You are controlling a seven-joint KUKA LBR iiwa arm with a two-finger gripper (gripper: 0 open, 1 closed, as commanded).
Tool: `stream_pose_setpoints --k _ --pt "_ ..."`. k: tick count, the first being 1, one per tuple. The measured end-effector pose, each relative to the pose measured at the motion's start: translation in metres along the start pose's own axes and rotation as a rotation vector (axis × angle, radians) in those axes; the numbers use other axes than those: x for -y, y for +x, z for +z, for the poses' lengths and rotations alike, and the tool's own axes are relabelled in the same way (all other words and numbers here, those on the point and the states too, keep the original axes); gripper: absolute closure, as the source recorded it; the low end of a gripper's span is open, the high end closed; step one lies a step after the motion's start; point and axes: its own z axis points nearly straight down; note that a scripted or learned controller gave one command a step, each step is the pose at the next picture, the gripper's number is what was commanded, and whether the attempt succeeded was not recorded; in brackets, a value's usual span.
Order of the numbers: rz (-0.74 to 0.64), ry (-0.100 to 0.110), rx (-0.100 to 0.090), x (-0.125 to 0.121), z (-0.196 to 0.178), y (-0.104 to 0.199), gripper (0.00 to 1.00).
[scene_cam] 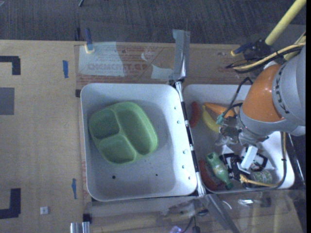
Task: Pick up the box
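A single fixed camera looks down at a slant on the table, taking in both white bins. The arm enters from the frame's right.

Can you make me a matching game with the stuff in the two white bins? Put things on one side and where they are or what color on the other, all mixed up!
Things:
1. divided plate
2. banana
3. bottle
4. arm's band

Clues:
A. orange, above the wrist
B. green, alone in the left bin
C. yellow, near the far side of the right bin
D. green, lying near the front edge of the right bin

Pairs: 1-B, 2-C, 3-D, 4-A
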Motion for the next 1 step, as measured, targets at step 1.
stream_pose_setpoints --k 1 --pt "0.000 0.000 0.000 0.0000 0.0000 -0.0001 0.00"
